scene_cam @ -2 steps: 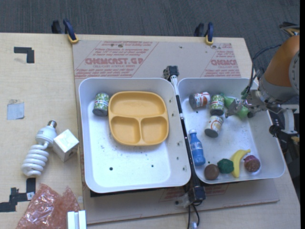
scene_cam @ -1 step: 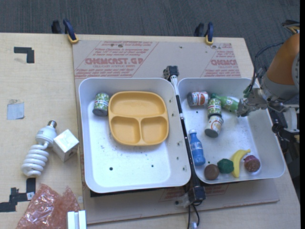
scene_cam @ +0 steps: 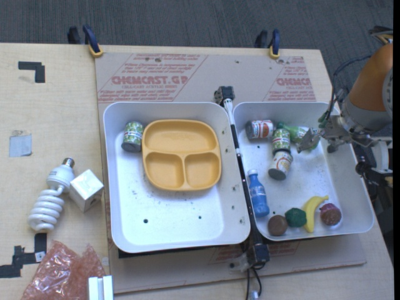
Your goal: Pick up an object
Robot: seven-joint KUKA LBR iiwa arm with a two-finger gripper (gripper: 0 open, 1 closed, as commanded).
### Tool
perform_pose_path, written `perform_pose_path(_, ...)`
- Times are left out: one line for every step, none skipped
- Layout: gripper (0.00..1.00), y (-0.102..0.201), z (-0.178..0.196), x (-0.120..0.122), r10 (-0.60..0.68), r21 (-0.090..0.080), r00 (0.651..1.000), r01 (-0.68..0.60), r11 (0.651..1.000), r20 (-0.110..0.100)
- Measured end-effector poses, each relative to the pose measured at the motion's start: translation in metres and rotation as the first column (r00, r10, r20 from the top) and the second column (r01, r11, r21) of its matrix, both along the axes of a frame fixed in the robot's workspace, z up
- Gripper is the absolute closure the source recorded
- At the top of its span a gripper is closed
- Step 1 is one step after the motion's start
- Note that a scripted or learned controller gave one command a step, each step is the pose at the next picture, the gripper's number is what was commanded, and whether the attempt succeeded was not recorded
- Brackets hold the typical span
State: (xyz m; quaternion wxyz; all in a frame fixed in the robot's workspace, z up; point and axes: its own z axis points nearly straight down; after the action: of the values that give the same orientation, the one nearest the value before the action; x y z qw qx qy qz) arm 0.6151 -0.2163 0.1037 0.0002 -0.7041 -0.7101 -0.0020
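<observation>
Banana (scene_cam: pixel 313 210) lies at front of right bin (scene_cam: pixel 350 227) w/ bottles (scene_cam: pixel 282 155); gripper (scene_cam: pixel 310 140) hangs near back right, open/closed can't tell.

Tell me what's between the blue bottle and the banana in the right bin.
Bare bin floor between blue bottle and banana, per the camera view.
</observation>
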Motion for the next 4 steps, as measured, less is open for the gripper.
perform_pose_path(0.00,0.051,-0.010,0.045,-0.003,-0.013,1.000,0.003,1.000,0.002)
perform_pose_path(1.00,0.048,0.000,0.042,-0.005,-0.011,1.000,0.005,1.000,-0.005)
perform_pose_path(1.00,0.120,0.159,0.044,-0.006,-0.005,1.000,0.006,1.000,-0.002)
perform_pose_path(0.00,0.120,0.159,0.044,-0.006,-0.005,1.000,0.006,1.000,-0.002)
